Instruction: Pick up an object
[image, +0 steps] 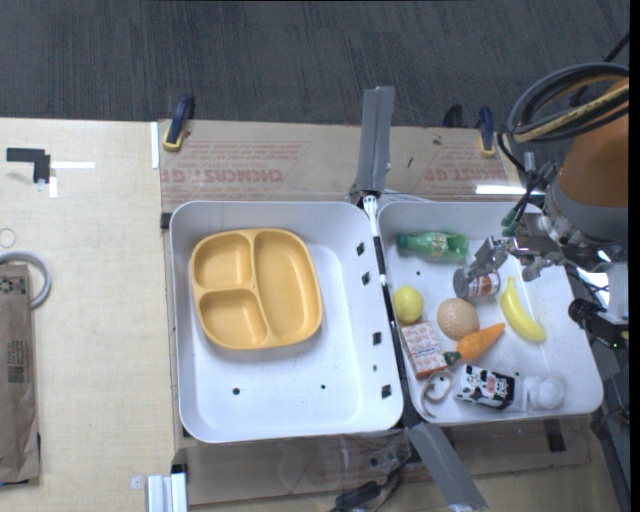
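Observation:
The right bin (575, 385) holds the objects. A green bottle (432, 243) lies at its back, a lemon (408, 303) near its left wall, and a tan round fruit (458, 318) in the middle. An orange carrot (480, 341) lies by the tan fruit, and a banana (521, 311) to the right. A red-and-white packet (423, 348), a black-and-white carton (487, 386) and a white bottle (545, 392) lie at the front. My gripper (480, 275) hangs low over the bin's middle, above a small red-and-silver can (483, 286). Nothing visibly sits between its fingers.
The left bin (290, 400) carries a yellow divided plate (256, 288). A grey divider bar (376, 150) stands between the bins at the back. Blue clamps (180, 120) hold cardboard behind the bins. A brown paper bag (15, 370) lies at the far left.

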